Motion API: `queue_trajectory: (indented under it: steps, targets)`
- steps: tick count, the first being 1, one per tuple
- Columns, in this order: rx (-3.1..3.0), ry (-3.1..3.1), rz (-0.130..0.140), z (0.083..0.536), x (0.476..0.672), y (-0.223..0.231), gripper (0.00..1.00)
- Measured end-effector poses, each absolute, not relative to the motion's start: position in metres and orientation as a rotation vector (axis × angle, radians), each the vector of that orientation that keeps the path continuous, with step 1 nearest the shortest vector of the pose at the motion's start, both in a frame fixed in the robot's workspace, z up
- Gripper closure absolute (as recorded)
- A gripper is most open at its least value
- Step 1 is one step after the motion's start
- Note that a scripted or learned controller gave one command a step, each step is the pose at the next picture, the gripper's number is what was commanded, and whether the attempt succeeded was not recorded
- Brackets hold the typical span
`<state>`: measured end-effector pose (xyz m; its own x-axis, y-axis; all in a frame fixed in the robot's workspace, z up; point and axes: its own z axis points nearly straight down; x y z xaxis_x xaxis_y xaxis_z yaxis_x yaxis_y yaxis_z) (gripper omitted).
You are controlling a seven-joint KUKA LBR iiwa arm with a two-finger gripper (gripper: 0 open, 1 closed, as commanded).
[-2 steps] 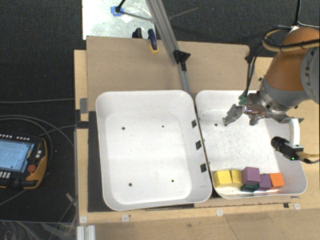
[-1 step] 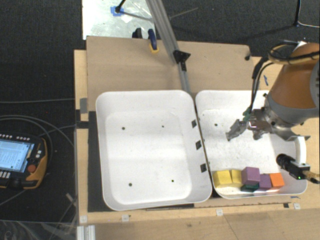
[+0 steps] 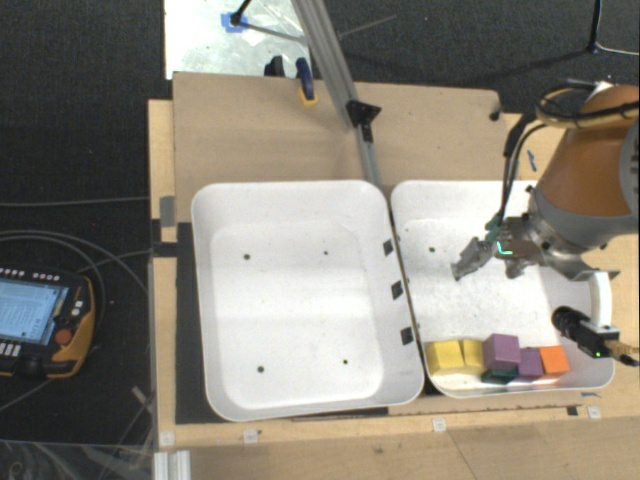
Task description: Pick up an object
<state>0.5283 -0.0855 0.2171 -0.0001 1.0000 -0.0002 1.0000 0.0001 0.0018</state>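
Several small blocks lie along the front edge of the right bin point(image 3: 440, 218): a yellow block point(image 3: 455, 356), a purple block point(image 3: 502, 348), a dark teal block point(image 3: 497, 374), a smaller mauve block point(image 3: 530, 364) and an orange block point(image 3: 554, 360). My gripper point(image 3: 468, 261) hangs over the middle of the right bin, pointing left and down. It is well behind the row of blocks and touches none of them. The orange wrist band point(image 3: 590, 168) rises behind it at the right.
The left bin point(image 3: 290, 203) lies beside the right one, their rims meeting with black clips point(image 3: 397, 289). A slanted metal pole point(image 3: 330, 58) crosses the back of the bench. A teach pendant point(image 3: 35, 313) rests on the floor at the left.
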Motion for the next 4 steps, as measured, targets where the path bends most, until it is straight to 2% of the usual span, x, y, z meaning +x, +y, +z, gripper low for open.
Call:
queue_trajectory:
  steps: [1, 2, 3, 4]
  targets:
    - [2.227, 2.221, -0.004, 0.087, 0.487, -0.098, 0.00]
    - [2.222, 2.218, 0.001, 0.099, 0.485, -0.115, 0.00]
    - [2.202, 2.226, 0.012, 0.217, 0.557, -0.090, 0.00]
    - [2.202, 2.233, 0.004, 0.223, 0.555, -0.091, 1.00]
